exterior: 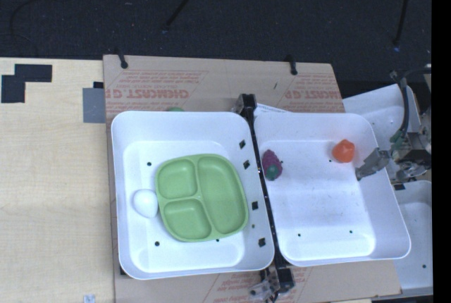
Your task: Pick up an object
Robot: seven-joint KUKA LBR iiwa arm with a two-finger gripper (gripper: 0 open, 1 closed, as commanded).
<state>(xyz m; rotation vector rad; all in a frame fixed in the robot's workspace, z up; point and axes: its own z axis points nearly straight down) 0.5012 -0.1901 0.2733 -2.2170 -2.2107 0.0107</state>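
An orange object (344,151) lies in the right bin (338,242) near its far right corner. A small purple and green object (271,165) rests by that bin's left wall. In the left bin (134,252) a green divided plate (201,196) lies flat, with a white ball (146,203) touching its left edge. My gripper (386,164) hangs over the right bin's right rim, just right of the orange object and apart from it. Nothing is visibly held.
Both bins sit on a cardboard sheet (211,87) on a light wooden bench (49,175). A black divider with clips (255,175) runs between the bins. White sheeting (416,224) and cables lie to the right of the right bin.
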